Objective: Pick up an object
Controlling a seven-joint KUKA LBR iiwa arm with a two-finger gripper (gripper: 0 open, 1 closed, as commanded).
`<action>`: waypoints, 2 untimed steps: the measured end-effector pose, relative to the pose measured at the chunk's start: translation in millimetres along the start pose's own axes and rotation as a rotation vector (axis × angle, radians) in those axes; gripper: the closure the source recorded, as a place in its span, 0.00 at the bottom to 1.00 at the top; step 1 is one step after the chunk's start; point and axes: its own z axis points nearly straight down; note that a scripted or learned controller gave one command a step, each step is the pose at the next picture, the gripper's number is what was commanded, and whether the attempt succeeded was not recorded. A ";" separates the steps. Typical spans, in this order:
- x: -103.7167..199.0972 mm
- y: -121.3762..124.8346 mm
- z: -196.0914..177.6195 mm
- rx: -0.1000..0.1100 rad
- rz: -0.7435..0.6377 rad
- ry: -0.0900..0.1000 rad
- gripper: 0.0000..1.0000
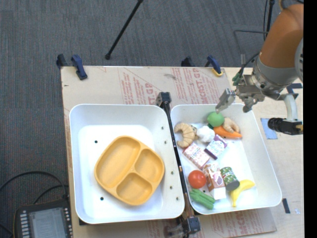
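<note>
The arm [282, 38] is cut off at the frame's right edge. The gripper [237, 103] hangs with fingers spread apart, grasping nothing, over the far rim of the right bin [265, 162], just above the green ball [215, 118]. Red mirrored lettering on the bench board [148, 86] is unreadable. The left bin [81, 133] holds a yellow divided plate [130, 169].

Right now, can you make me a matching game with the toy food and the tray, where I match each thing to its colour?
Things:
1. divided tray
2. tomato
3. banana
4. round ball by the carrot

Colours:
A. red
B. green
C. orange-yellow
D. bright yellow with a dark tip

Pairs: 1-C, 2-A, 3-D, 4-B
</note>
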 end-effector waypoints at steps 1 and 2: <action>-18.7 11.0 110.1 0.006 0.004 0.002 0.00; -46.2 12.6 141.8 0.000 0.001 0.001 0.00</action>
